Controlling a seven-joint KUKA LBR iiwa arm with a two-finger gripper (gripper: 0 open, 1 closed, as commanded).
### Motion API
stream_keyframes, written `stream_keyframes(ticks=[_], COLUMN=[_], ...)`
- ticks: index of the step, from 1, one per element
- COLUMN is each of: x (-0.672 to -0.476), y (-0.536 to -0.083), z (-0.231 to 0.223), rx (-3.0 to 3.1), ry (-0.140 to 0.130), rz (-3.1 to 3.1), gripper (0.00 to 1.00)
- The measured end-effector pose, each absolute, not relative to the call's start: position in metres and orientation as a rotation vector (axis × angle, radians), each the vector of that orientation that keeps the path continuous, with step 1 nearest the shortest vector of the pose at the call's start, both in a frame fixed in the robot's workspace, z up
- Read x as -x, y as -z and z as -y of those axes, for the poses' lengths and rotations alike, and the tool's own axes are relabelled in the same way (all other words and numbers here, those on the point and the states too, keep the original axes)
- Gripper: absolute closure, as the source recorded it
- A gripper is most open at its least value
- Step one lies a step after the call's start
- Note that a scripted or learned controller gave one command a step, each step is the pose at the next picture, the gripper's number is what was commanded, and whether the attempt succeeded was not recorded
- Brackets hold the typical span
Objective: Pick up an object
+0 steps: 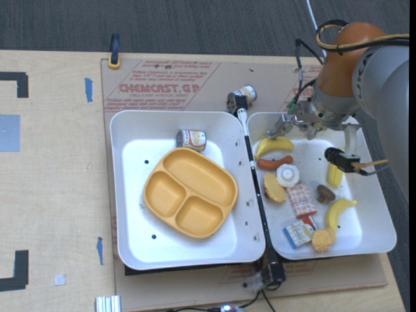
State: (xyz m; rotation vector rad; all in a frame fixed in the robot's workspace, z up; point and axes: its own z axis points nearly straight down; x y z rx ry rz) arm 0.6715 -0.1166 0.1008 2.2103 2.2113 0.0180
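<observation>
From above, the grey arm's claw (304, 117) is hanging over the right white plastic bin's (383, 229) far edge; whether it is open, I cannot tell. Just below-left of it, a curved yellow banana (273, 147) is lying, touching a red sausage (275, 163).

one fixed camera above the bench looks down aslant on both white bins (123, 174).

Fixtures and markings on the bench (52, 194), away from the toys.
Printed cardboard sheet (162, 83) lying under both bins; yellow-and-blue clamp (114, 51) at its far left corner; blue tape strips (88, 90) on the wood to the left; black corner marks (18, 83) near the left edge; grey carpet (162, 12) beyond.
</observation>
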Motion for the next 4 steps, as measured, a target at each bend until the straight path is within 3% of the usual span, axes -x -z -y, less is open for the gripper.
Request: stream_keyframes(ticks=[1,2,3,4], x=[-0.616,-0.533,-0.534,-0.534], y=[-0.095,-0.094,-0.105,-0.105], z=[0.115,0.102,0.099,0.099], rx=[-2.207,-2.206,-2.202,-2.204], ry=[-0.029,-0.030,-0.036,-0.035], rz=[-2.204,-2.201,-2.206,-2.206], gripper=[0.00,0.00,1.00,0.00])
